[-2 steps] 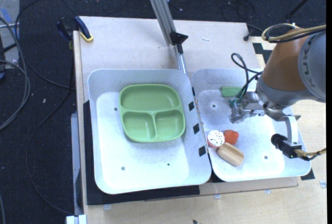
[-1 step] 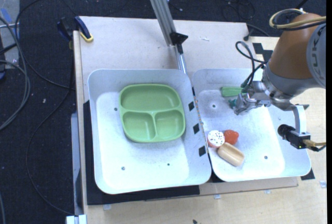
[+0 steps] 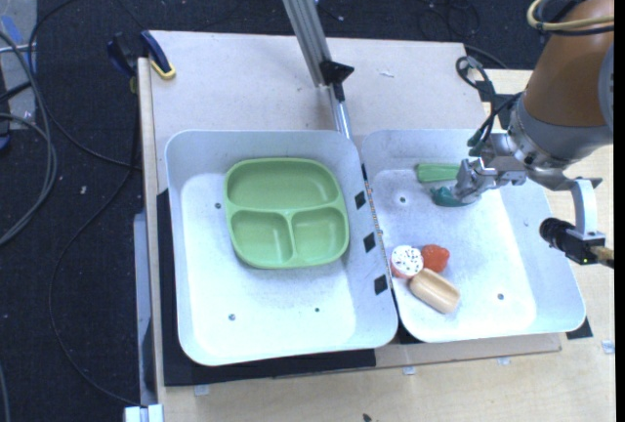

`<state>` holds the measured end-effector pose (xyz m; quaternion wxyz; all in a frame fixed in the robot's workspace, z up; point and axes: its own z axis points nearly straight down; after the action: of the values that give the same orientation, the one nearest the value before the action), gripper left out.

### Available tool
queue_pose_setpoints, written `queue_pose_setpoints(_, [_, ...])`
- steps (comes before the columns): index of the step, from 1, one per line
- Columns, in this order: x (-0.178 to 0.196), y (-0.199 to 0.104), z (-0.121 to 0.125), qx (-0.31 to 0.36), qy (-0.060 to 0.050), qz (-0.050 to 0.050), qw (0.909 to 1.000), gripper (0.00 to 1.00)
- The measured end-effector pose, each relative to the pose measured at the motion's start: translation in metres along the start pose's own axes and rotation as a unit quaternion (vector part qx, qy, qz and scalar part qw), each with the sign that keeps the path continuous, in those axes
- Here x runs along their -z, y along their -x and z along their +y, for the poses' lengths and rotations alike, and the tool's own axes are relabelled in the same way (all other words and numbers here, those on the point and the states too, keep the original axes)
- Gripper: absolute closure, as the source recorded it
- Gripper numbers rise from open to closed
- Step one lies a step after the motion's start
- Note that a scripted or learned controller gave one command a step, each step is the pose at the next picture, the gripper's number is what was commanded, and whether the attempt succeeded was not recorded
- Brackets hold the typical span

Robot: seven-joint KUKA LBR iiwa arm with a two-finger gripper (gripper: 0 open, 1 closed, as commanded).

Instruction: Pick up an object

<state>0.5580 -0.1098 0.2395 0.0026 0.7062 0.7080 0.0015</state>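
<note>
My gripper (image 3: 467, 188) hangs low over the back of the right bin (image 3: 518, 313), coming in from the right. It sits right over a green and teal object (image 3: 435, 174) that lies on the bin floor and pokes out to its left. Nearer the front of this bin lie a white speckled ball (image 3: 406, 260), a red piece (image 3: 436, 257) and a tan bread-like roll (image 3: 435, 291), all close together and well clear of the gripper.
The left bin (image 3: 195, 313) holds a green divided plate (image 3: 287, 212). A slanted metal pole (image 3: 303, 5) comes down to the back seam between the bins. Black tags (image 3: 372, 236) mark the bins' shared edge. Cables run over the dark floor on the left.
</note>
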Motion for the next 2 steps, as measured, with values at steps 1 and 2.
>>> queue_pose_setpoints(1, [0.009, -0.053, -0.01, 0.002, -0.003, 0.002, 1.0, 1.0])
queue_pose_setpoints(2, [0.009, -0.114, -0.016, 0.003, -0.004, 0.002, 1.0, 1.0])
